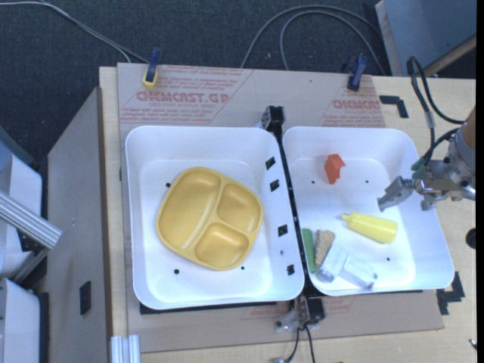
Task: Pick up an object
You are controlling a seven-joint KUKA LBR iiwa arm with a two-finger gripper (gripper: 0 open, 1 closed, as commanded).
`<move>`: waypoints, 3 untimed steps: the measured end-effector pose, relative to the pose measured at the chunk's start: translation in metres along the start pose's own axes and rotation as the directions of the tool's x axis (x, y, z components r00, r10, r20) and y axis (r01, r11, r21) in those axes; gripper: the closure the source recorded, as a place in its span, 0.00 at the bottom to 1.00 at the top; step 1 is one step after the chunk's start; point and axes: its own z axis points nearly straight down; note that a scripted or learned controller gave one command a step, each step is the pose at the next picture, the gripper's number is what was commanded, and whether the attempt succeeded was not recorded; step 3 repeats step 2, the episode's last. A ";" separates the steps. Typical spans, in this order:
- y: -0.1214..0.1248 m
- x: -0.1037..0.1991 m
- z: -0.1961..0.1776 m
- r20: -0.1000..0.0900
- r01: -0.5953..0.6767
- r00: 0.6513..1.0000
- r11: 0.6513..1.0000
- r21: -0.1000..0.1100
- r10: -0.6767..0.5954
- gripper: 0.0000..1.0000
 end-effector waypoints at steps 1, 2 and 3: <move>0.001 0.000 -0.011 0.000 0.001 1.000 1.000 -0.003 -0.001 1.00; -0.003 -0.060 -0.198 0.012 -0.004 1.000 1.000 -0.023 0.005 1.00; -0.003 -0.060 -0.198 0.012 -0.004 1.000 1.000 -0.023 0.005 1.00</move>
